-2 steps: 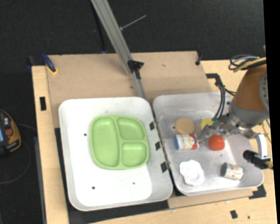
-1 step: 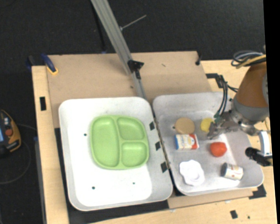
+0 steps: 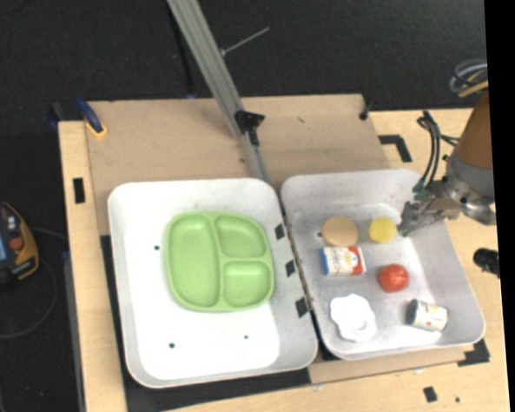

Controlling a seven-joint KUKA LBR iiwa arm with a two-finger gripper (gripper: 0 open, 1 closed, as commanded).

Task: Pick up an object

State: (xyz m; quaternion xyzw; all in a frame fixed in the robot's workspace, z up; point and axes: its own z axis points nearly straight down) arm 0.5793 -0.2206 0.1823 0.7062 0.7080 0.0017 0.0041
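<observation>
The right white bin [image 3: 430,186] holds a tan round bun [image 3: 339,231], a yellow ball [image 3: 382,230], a small red and white carton [image 3: 342,261], a red tomato [image 3: 393,277], a white lumpy object [image 3: 352,317] and a small white can on its side [image 3: 428,315]. My gripper [image 3: 412,217] hangs over the bin's right part, just right of the yellow ball, with nothing seen between its fingers. The grey wrist with an orange band [image 3: 472,157] reaches in from the right edge.
The left white bin [image 3: 144,338] carries a green divided plate [image 3: 219,261]. A grey metal bar [image 3: 215,73] slants down from the top to the gap between the bins. A handheld device [image 3: 3,242] lies off the bench at the left.
</observation>
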